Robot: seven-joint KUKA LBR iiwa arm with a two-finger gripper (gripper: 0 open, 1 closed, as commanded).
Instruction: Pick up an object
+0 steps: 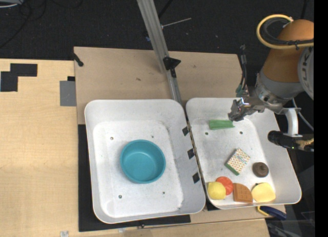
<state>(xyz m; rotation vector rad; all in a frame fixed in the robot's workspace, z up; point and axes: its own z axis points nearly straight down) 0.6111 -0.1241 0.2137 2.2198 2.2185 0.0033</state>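
- Pale wood bench bearing two white bins, dark floor behind.
- Teal bowl in left bin.
- Green block in right bin, far end, just beside gripper; jaw state unclear.

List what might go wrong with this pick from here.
The end effector sits beside the flat green piece, near its right end, so a grasp may slip off or push it. It is also close to the right bin's back wall, so a collision seems possible.
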